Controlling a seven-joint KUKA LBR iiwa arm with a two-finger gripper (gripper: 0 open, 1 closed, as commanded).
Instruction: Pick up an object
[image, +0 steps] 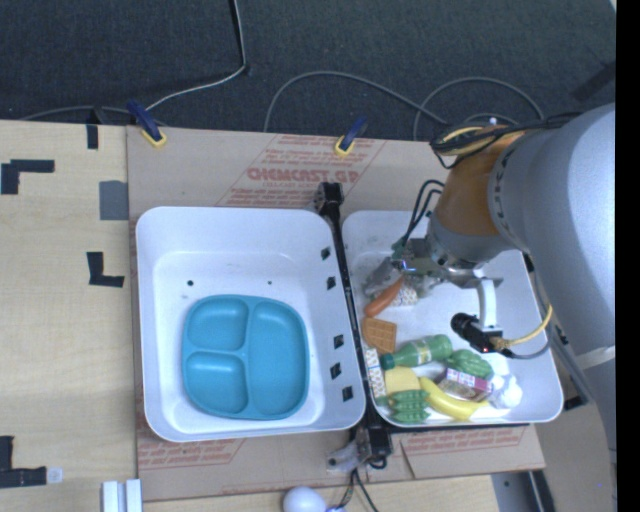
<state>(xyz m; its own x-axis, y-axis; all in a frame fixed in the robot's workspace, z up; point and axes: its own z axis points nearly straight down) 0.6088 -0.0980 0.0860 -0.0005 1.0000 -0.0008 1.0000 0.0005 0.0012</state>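
camera view | hand (392, 280) grip unclear | orange carrot (384, 296) beneath, slim, tilted

Legible text: red print "CHEMCAST GP" on the brown cardboard sheet (300, 172) lying under the two bins, at its far edge; the smaller red lines around it are too blurred to read. No other readable labels or numbers noted.

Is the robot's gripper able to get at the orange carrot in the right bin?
Probably yes. The gripper sits just above the orange carrot in the right bin, and nothing lies on top of it; the other toys are piled nearer the front.
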